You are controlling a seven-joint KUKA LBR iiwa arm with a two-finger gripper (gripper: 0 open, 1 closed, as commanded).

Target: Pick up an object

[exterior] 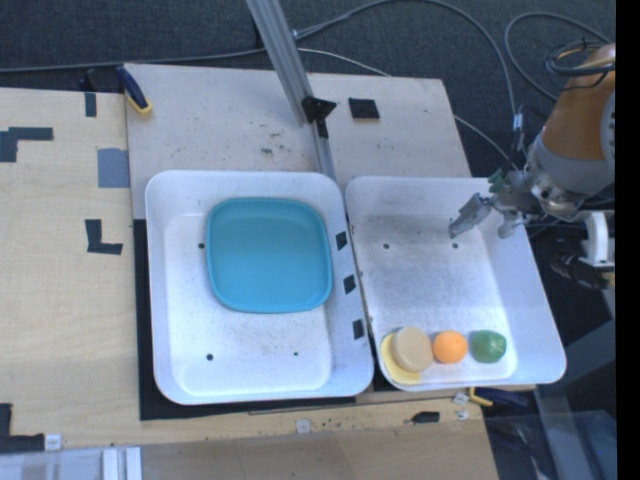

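Note:
Along the front edge of the right bin (520,268) lie three small objects in a row: a tan round piece (410,348) resting on something yellow, an orange ball (450,348) and a green ball (488,346). My gripper (486,222) hovers over the far right part of that bin, well behind the row. Its two grey fingers (464,218) are spread apart with nothing between them, so it is open. The arm's orange band (580,118) rises behind it at the right.
In the left bin (170,298) lies a blue square plate (268,254). A slanted metal pole (290,58) comes down to the gap between the bins. Cables run over the dark floor at the back right.

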